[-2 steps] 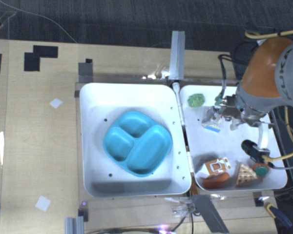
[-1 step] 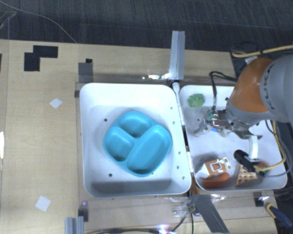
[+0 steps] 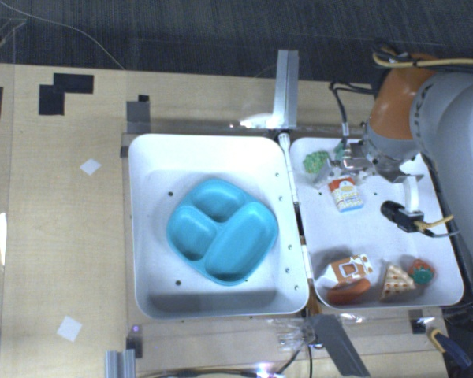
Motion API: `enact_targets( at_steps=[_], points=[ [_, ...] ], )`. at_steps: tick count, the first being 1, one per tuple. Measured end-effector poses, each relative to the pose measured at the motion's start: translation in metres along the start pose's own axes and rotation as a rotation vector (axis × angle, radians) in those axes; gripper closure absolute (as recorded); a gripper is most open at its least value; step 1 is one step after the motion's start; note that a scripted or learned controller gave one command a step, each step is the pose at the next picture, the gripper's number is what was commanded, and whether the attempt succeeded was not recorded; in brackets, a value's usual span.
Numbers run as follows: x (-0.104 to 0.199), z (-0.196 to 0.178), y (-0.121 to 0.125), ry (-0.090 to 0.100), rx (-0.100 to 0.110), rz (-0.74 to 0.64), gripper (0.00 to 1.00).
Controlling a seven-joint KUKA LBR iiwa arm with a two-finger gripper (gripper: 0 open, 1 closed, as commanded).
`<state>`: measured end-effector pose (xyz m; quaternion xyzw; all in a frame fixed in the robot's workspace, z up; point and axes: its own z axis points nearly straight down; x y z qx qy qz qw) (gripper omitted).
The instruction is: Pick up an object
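In the right bin (image 3: 449,235), my gripper (image 3: 349,162) hangs at the far end, reaching in from the right under the orange wrist band. A small white and orange carton (image 3: 346,194) lies just in front of it, and a green leafy toy (image 3: 315,161) sits just to its left. Nothing shows as held. At the near end of the bin lie an orange and brown packet (image 3: 348,278), a pizza slice toy (image 3: 395,282) and a small orange and green round toy (image 3: 422,273).
The left bin (image 3: 146,235) holds a blue divided plate (image 3: 222,231). A metal post (image 3: 286,89) stands behind the wall between the two bins. The grey arm (image 3: 457,132) covers the right bin's far right corner.
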<state>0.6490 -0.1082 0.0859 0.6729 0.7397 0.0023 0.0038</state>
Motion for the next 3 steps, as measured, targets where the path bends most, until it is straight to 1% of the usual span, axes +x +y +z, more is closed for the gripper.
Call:
enact_targets(
  at_steps=[1, 2, 3],
  points=[
    [-0.005, -0.007, -0.002, 0.002, 0.008, 0.07, 0.0],
    [-0.003, -0.015, 0.0, 0.001, 0.008, 0.062, 1.0],
    [0.05, -0.097, -0.026, 0.002, 0.008, 0.123, 1.0]
  ],
)
